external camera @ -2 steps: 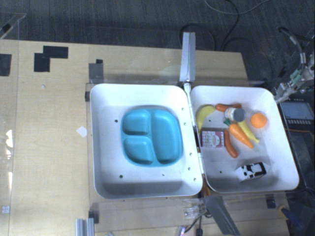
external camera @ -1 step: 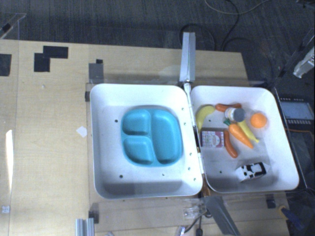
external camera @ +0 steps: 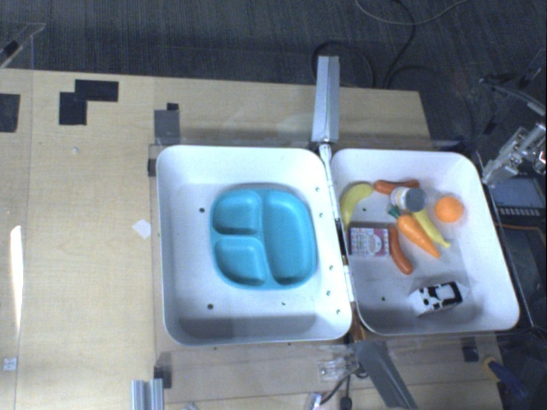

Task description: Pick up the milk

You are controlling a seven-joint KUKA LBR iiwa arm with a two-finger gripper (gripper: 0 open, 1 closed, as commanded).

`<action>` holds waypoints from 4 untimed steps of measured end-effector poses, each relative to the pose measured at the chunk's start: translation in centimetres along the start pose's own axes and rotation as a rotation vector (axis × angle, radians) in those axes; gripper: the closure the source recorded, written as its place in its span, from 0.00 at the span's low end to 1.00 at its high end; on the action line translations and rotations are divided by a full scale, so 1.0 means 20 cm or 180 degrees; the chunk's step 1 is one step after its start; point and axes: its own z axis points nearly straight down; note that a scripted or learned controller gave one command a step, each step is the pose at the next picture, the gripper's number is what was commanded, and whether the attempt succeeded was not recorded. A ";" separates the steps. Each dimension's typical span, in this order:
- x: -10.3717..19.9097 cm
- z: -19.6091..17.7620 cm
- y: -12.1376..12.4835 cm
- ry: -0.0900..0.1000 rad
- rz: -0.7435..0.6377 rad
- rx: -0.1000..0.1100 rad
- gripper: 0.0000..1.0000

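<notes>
Left bin (external camera: 171, 254): it holds a blue divided plate (external camera: 261, 237) with three compartments, lying flat in the middle of the bin floor.
Right bin (external camera: 487, 229): it holds a group of toy foods in its upper half and one item apart near the bottom.
Milk (external camera: 440, 295): a small white carton with black cow-like patches, lying on its side near the lower right corner of the right bin, well apart from the other items.
Banana (external camera: 355, 199): yellow, at the upper left of the right bin, near the wall between the bins.
Orange (external camera: 449, 209): a round orange fruit at the upper right of the group.
Carrot (external camera: 419, 233): orange, lying at a slant in the middle of the group.
Small box (external camera: 369, 242): red and white, flat, just left of the carrot.
Sausage (external camera: 401, 254): reddish, just right of the box.
Gripper (external camera: 521, 156): a metal part at the right edge, outside the right bin; I cannot tell how it stands.
</notes>
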 end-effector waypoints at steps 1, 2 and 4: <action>0.26 0.19 -0.19 -0.0001 -0.0177 0.0001 1.00; 0.36 0.33 -0.26 -0.0003 -0.1189 0.0000 1.00; 0.36 0.29 -0.26 -0.0005 0.0081 0.0003 1.00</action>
